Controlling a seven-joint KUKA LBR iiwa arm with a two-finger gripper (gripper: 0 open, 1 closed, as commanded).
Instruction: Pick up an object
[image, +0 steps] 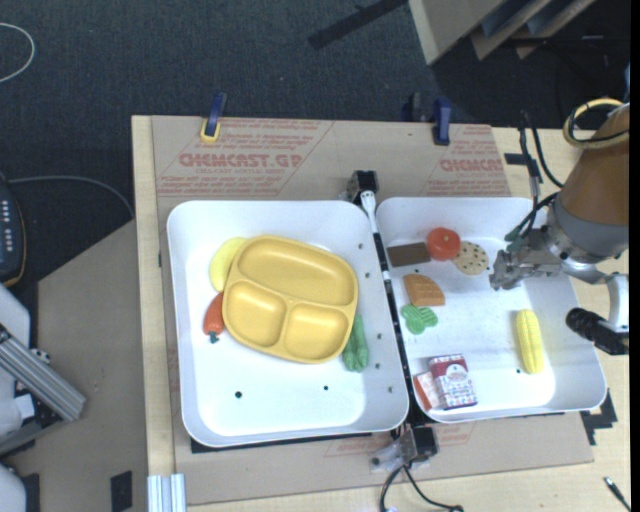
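Gripper (507, 272): seen over the right bin (560, 395), just right of the cookie (470, 258); finger spacing cannot be told.
Right bin: tomato (443, 241), corn cob (529, 340) and red carton (450, 382) are held.
Left bin (200, 385): yellow divided tray (288, 297) is held.

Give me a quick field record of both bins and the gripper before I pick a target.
left bin: yellow divided tray; beside it a carrot and a green leafy piece
right bin: tomato, cookie, brown bar, bread slice, green piece, corn cob, red box
gripper: over right bin, near the cookie, nothing seen held
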